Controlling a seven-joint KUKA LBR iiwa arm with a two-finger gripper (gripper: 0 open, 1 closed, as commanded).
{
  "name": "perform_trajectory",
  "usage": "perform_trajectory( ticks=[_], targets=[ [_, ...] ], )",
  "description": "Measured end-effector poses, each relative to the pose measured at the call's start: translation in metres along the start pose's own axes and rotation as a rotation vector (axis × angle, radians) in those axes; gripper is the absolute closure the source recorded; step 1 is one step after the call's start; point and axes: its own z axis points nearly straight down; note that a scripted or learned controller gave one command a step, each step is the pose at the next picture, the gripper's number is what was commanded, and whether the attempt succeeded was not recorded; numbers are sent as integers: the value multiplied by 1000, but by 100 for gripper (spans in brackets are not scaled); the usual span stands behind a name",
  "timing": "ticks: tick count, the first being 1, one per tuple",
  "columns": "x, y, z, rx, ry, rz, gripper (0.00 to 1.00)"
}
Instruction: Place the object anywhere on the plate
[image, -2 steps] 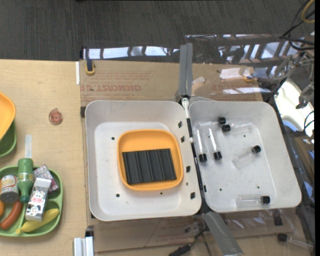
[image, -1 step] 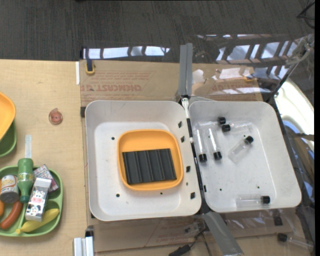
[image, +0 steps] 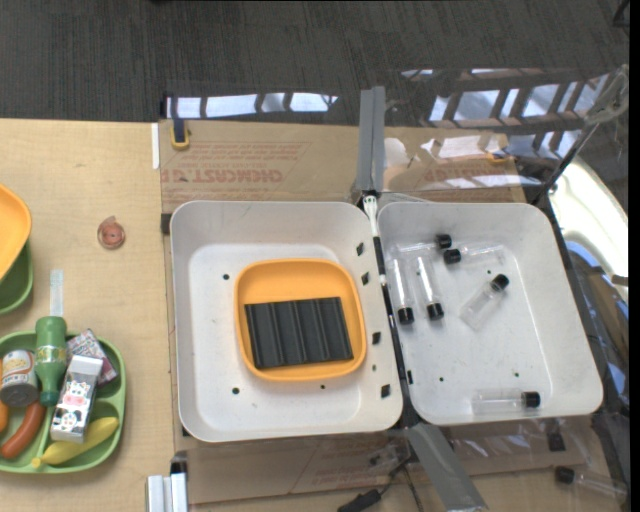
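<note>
The cardboard sheet (image: 262, 165) behind the left bin carries red print, seen upside down, reading roughly "CHEMCUT"; smaller lines are illegible.

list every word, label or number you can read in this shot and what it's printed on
"CHEMCAST" in red, upside down and mirrored from this view, on the brown cardboard sheet behind the left bin; the reading is uncertain.
Smaller red print around it on the same sheet: too blurred to read.
Labels on the can, green bottle and small carton on the green tray: too small to read.
</note>
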Motion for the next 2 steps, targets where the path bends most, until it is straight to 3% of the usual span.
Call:
perform_trajectory(
  ticks=[2],
  targets=[
    [6, 8, 1, -5, 0, -585, 0]
  ],
)
